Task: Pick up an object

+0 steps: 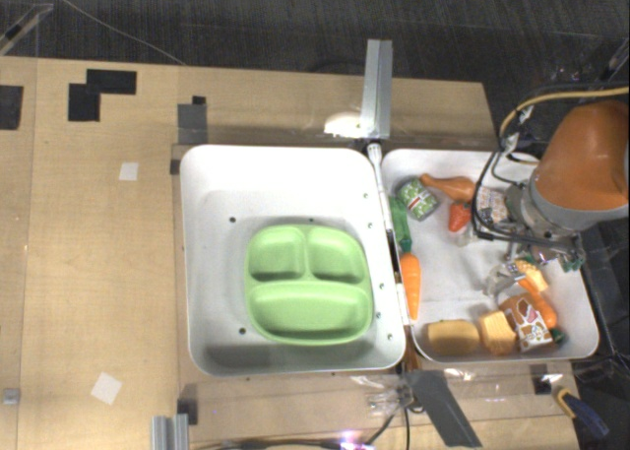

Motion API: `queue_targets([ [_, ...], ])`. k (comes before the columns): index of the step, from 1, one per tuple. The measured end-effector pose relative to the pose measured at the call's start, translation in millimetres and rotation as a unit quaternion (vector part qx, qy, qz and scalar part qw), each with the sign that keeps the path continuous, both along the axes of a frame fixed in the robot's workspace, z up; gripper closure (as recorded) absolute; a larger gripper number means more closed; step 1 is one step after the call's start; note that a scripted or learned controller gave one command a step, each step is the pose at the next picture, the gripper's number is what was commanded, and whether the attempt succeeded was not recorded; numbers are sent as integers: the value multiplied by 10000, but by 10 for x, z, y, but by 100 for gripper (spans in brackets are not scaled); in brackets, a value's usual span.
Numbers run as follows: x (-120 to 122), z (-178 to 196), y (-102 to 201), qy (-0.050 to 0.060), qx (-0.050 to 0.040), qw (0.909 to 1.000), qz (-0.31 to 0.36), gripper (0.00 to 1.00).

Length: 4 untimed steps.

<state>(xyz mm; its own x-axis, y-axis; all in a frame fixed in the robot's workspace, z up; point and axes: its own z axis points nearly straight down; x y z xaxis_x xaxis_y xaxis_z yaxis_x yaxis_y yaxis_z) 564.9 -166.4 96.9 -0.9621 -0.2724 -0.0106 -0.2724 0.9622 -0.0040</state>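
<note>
The right bin (443,271) holds several toy foods. A carrot (410,286) lies along its left wall, with a green packet (419,202) and a brown-orange piece (448,185) near the top. A small red piece (459,217) sits just left of the arm. Along the bottom lie a bread roll (453,337), a tan block (498,332) and an orange carton (533,321). My gripper (510,277) hangs low over the right side of this bin, just above the carton and beside a small orange piece (535,282). The wrist hides much of it.
The left bin (207,241) carries a green divided plate (309,283) in its middle. A metal post (377,89) stands behind the wall between the bins. Cables loop over the orange band (591,158) at the right edge.
</note>
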Motion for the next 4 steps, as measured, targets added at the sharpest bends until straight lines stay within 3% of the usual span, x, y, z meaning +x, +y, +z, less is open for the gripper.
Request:
queue_targets([
  [1,-589,-57,148,-51,-24,9985,543,0],
  [2,-525,86,170,-144,-39,9982,586,100],
  [3,7,1521,-224,-55,-48,9925,1217,100],
  [4,658,1783,-377,-6,-27,9663,2573,100],
])
